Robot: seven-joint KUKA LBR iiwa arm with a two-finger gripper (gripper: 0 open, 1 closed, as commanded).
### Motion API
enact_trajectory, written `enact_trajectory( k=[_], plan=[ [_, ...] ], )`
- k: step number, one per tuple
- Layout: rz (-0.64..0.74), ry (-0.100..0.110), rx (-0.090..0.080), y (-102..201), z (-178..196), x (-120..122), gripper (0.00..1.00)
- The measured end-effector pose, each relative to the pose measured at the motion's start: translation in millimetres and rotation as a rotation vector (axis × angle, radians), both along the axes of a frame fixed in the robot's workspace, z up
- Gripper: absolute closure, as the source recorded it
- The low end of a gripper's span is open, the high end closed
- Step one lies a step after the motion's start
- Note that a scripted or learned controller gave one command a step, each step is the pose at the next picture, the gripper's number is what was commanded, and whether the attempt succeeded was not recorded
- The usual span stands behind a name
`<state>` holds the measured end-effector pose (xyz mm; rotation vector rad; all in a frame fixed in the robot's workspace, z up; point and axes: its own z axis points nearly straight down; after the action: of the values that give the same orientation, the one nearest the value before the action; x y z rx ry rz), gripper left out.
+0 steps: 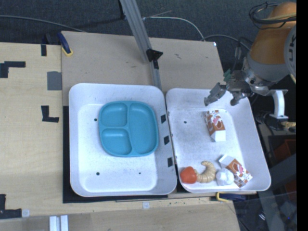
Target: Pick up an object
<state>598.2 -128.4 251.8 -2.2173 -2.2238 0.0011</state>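
The gripper is held above the far end of the right bin, its fingers spread with nothing between them, apparently so a grasp can be lined up. The nearest object, a small carton, lies just below it. A tomato, a croissant and a second carton are crowded along the near wall. A blue plate is seated in the left bin.

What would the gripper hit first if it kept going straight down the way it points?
Probably the bare floor of the right bin, since the open gripper hangs above its upper end; the carton lies just beside that line, though depth is unclear.
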Motion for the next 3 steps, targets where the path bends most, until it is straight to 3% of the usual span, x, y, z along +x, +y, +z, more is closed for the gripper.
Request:
enact_trajectory(
  k=[1, 3],
  plan=[
    [0.000, 0.000, 0.000, -0.1, 0.0, 0.0, 0.00],
    [-0.001, 0.005, -0.001, -0.7, -107.7, -5.3, 0.00]
  ],
)
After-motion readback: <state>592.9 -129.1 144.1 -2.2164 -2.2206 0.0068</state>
